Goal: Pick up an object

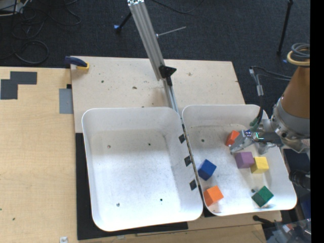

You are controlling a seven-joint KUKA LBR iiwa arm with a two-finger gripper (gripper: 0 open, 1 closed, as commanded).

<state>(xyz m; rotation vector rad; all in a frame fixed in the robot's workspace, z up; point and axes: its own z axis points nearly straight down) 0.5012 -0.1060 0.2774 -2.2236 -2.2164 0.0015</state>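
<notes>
gripper (pixel 243 142) low in right bin (pixel 223 113), jaws unclear, can't tell. watch purple cube (pixel 244 159), red block (pixel 232 137) crowding: you risk nudging, not grabbing.

A long silver bar (pixel 150 37) leans over the wooden counter (pixel 35 151). A little blue and yellow clamp (pixel 77 63) sits at the counter's far edge.

Single fixed camera above bench (pixel 35 151), slanted downward, both bins (pixel 132 114) framed
</notes>
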